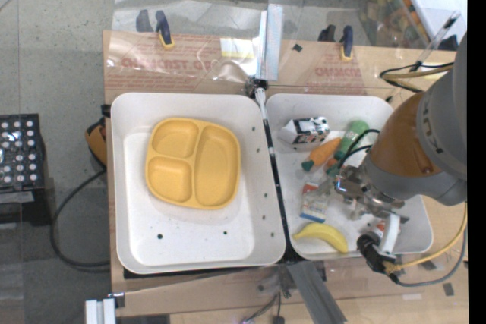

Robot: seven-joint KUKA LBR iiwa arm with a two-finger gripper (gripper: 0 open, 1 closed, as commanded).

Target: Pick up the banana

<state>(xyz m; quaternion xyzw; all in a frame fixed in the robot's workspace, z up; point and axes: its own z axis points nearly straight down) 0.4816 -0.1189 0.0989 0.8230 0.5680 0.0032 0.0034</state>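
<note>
Looking down at the bench, two shallow white plastic bins sit side by side; the left bin point(129, 239) has a yellow three-compartment plastic plate point(194, 163) lying flat in its middle, nothing else in there worth noting; the right bin point(421, 235) is the busy one. The small curved yellow banana point(322, 236) lies near the front edge of the right bin, towards its left side, resting on the bin floor with nothing gripping it; just behind it there's a small clear packet with red and blue print point(313, 200); further back sits an orange carrot-shaped toy point(325, 152), a green bottle-like thing point(352, 137) beside it, and a little black-and-white toy car point(310, 129) near the back left corner. The grey arm with the orange band point(410, 152) comes in from the right and hangs over the right bin; its gripper point(357, 190) is just right of the packet, apart from the banana; whether that claw is spread or clenched, can't tell from this angle.
</note>
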